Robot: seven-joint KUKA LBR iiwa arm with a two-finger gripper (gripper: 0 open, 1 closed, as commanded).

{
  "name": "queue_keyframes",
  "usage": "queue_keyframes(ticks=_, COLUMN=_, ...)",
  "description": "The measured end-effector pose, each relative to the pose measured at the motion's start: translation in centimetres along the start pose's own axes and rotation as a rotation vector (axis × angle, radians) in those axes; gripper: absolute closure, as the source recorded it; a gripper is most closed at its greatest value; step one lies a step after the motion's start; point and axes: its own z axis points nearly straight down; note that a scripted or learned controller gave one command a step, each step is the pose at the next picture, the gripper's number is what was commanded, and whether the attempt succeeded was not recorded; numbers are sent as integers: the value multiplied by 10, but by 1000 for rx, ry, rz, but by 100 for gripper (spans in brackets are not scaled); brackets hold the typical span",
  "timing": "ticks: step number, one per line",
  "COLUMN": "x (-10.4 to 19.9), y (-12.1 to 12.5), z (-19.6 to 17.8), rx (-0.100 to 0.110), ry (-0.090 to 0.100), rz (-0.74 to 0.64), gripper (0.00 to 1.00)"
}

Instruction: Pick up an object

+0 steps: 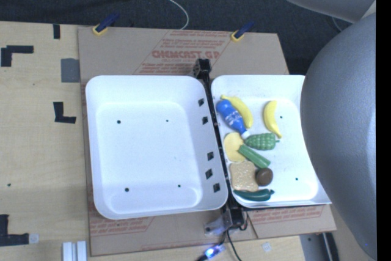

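The grey arm [345, 125] fills the right side of the view as a broad, blurred mass close to the camera, standing over the right edge of the right bin [290, 81] and covering that bin's far side from top to bottom. A second rounded grey segment lies beyond the bin's top right corner, angling toward the upper right. Its surface is smooth and plain where visible.

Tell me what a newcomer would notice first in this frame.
The big grey arm looms over the right side, covering part of the right bin. Next comes the bright cluster of toy food crowded against that bin's left wall, including two bananas and a blue bottle.
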Motion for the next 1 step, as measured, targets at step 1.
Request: queue_keyframes(ticks=1, x=-1, y=-30, z=107, rx=26, ry=-8, rz=3, gripper=100)
